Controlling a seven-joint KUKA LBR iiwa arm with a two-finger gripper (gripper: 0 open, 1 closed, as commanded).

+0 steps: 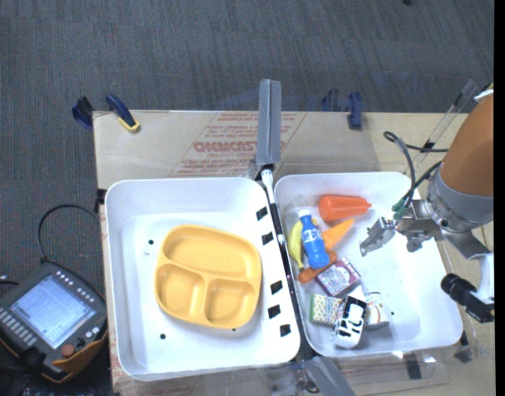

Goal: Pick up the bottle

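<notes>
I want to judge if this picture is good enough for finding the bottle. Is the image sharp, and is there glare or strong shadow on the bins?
In the camera view the light is even and soft; the white right bin shows no harsh glare and only faint shadows. The bottle is readable but slightly soft, and the claw looks a little blurred.

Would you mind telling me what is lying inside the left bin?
The left bin holds a yellow divided tray with three compartments, lying flat on the bin floor. Whatever lies beneath the tray is covered and cannot be seen.
</notes>
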